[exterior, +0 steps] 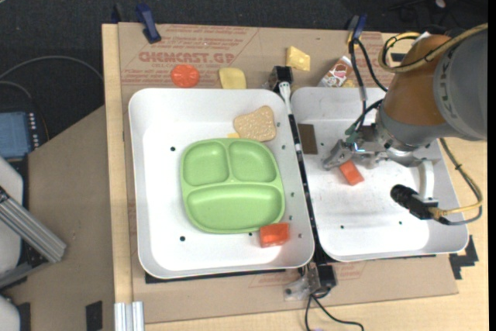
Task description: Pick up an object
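A: Where is the arm (434,89) sitting?

B: It is reaching in over the right bin (380,244), with the gripper (341,157) hanging low near the bin's left side.

A: Is it gripping anything?

B: An orange block (351,173) is lying just below the fingertips, seemingly touching them, but it is not sitting between the fingers. The fingers are looking nearly closed, though the view is too blurred to be sure.

A: And the left bin (147,167)?

B: A green tray (231,186) is lying in it, with a cracker (256,123) just above and another orange block (274,234) at the tray's lower right corner.
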Robot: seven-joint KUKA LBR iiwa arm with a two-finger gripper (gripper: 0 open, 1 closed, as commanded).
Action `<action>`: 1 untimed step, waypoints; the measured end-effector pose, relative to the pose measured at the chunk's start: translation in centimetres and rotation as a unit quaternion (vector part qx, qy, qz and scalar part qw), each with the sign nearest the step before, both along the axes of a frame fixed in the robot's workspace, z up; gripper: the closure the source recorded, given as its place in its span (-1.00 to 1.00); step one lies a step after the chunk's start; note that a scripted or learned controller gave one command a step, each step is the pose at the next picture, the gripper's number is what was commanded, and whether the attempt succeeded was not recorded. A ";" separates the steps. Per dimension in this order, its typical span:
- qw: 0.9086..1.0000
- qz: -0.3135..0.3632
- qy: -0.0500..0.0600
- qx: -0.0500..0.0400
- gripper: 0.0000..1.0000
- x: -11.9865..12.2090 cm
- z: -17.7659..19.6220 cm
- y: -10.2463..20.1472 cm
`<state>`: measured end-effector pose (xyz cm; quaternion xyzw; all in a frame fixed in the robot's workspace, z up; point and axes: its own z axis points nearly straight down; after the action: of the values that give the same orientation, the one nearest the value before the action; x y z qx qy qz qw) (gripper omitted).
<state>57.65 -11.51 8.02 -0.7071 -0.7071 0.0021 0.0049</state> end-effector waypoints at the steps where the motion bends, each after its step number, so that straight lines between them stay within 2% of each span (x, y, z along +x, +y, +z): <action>1: 1.000 -0.001 -0.007 -0.002 1.00 0.4 1.5 -0.3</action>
<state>58.08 -11.80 9.56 -0.7078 -0.7064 -0.0008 -0.0014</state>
